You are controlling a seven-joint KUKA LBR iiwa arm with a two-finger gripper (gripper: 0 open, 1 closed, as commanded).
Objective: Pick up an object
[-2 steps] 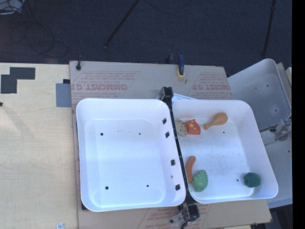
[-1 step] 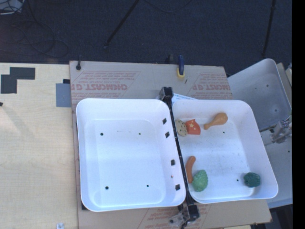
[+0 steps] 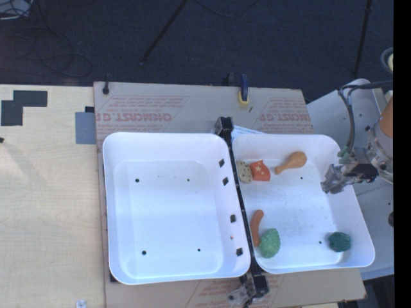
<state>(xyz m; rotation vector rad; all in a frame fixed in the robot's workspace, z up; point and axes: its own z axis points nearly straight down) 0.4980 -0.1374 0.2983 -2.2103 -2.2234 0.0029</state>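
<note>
Here the gripper [image 3: 334, 179] hangs over the right bin's [image 3: 350, 262] right edge, nothing visible between its fingers; whether they are open or shut I cannot tell. Candidates lie in that bin: a toy drumstick [image 3: 292, 162] near its far edge, a red piece [image 3: 259, 171] and orange sausage [image 3: 256, 226] by the divider, a green lump [image 3: 270, 243] and dark green ball [image 3: 340, 240] near the front edge. Approach seems in hand; next likely calls for choosing one and descending squarely.
</note>
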